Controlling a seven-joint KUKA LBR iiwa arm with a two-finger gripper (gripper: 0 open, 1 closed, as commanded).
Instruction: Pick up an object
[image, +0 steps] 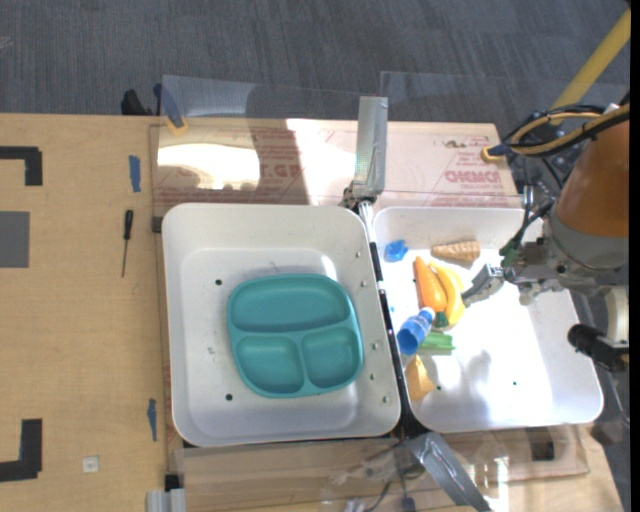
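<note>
- Desk (70, 300): tan board surface carrying two shallow white bins side by side.
- Left bin (190, 240): holds one teal divided plate (294, 333) with three compartments, lying flat near the middle.
- Right bin (560, 390): holds a cluster of small items along its left half, close to the shared wall.
- Small blue piece (395, 250): near the upper left corner of the right bin.
- Tan cone-shaped item (456, 251): just right of the blue piece, lying on its side.
- Orange carrot-like item (432, 287) and yellow banana-like item (449, 297): touching each other, lying lengthwise.
- Blue bottle-like item (413, 332): below them, tilted, beside a green piece (437, 343).
- Amber-coloured item (419, 378): lowest in the cluster, against the left wall.
- Arm, grey with orange band (600, 190): reaches in from the right, over the right bin.
- Tool (482, 287): above the right bin, just right of the yellow item; its dark tip points toward the cluster. Whether it is released or clenched, I cannot tell, and nothing is seen held in it.
</note>
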